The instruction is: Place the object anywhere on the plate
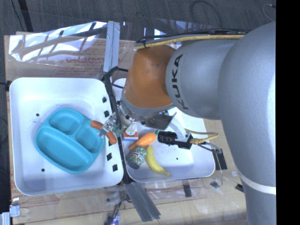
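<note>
A small orange-red object (97, 124), perhaps a toy sausage, lies at the right rim of the blue divided plate (68, 139) in the left bin (28, 102). Just to its right sits the gripper (111, 129), low over the wall between the bins, with a second orange piece (111, 137) at its tips; whether it is clenched or released cannot be told. The right bin (199, 165) holds a carrot (144, 139), a banana (154, 161), a can (137, 157) and a small carton (131, 134).
</note>
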`<state>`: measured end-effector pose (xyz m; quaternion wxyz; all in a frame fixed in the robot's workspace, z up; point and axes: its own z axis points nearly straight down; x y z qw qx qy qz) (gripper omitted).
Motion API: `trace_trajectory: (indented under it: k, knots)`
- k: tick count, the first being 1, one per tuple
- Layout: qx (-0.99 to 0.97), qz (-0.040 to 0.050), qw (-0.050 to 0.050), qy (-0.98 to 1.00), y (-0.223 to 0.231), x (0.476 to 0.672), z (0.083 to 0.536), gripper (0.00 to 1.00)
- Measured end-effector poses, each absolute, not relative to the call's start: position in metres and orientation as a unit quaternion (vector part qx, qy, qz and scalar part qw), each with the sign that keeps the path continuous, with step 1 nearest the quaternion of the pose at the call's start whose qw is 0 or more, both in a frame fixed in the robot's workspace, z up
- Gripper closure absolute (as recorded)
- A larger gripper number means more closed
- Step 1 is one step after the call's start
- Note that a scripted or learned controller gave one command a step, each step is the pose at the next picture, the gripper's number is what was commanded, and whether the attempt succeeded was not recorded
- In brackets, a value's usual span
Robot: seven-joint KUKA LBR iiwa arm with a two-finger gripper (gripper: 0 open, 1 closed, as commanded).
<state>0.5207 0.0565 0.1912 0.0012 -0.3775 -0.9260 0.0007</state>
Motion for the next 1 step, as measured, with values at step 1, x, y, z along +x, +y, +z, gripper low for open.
trace_trajectory:
  k: [1]
  knots:
    - [-0.378,0.0006,0.001,-0.926,0.0560,0.5208,0.1913,0.00]
